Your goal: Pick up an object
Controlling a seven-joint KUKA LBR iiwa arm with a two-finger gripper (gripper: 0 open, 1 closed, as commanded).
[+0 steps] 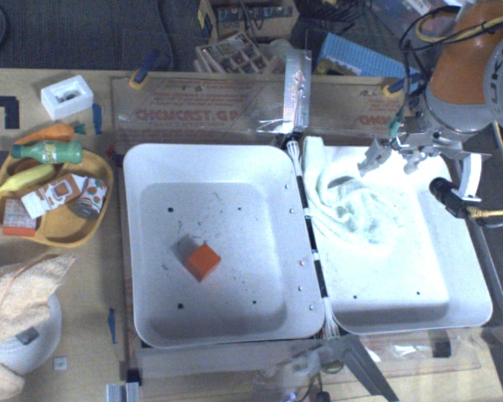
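Observation:
An orange block [204, 261] lies in the left bin [151, 170], a little left of its centre, with a grey shadow beside it. A crumpled pale, see-through piece of cloth or plastic [358, 208] rests in the upper left part of the right bin [453, 308]. My gripper [394, 158] hangs over the back of the right bin, just up and right of that pale heap. Its two fingers are spread apart, with nothing between them. The arm with its orange band [474, 15] comes in from the upper right.
A wooden bowl [59, 229] of toy food sits left of the bins. Below it lie a beige cloth [17, 296] and a white box [67, 96] stands farther back. A clear panel [210, 107] lines the far side of the bins, with cables and boxes beyond it.

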